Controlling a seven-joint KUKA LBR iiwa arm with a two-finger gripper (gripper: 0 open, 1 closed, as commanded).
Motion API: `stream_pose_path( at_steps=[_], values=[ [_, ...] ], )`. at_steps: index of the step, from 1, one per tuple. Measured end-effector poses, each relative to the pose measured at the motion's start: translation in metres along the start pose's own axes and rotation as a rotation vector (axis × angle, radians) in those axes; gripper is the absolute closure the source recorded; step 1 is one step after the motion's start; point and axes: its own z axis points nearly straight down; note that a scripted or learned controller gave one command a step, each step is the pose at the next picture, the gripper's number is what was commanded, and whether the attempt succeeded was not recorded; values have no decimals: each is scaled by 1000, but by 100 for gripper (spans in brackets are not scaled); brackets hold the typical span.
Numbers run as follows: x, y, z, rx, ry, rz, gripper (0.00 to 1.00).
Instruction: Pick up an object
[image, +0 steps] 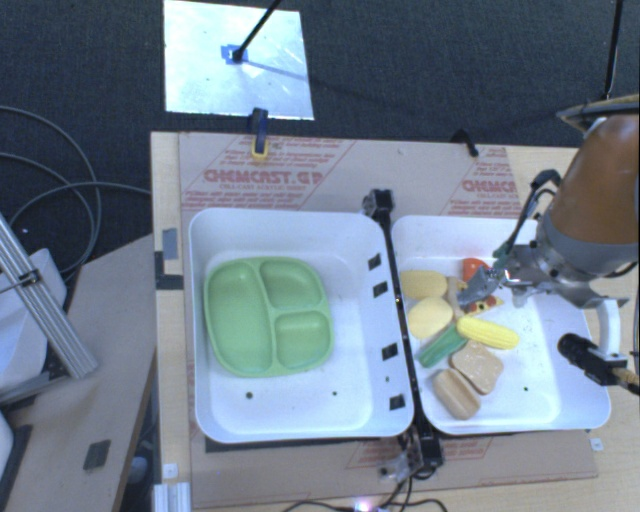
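End effector (487, 287) among toy food (455, 340)

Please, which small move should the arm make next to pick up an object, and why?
Probably lower the two-finger gripper straight down: it hangs in the right white bin over the small red toy, beside the yellow corn cob, with nothing visibly between its fingers.

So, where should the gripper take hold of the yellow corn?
Probably across the middle of the corn, coming straight down from above. It lies flat and long, slanting across the right bin, so the fingers should close on its narrow sides, which look mostly free.
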Motion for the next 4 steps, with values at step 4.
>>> stream_pose_path(
  at_steps=[4],
  values=[
    [6,-39,139,-1,0,2,0]
  ],
)
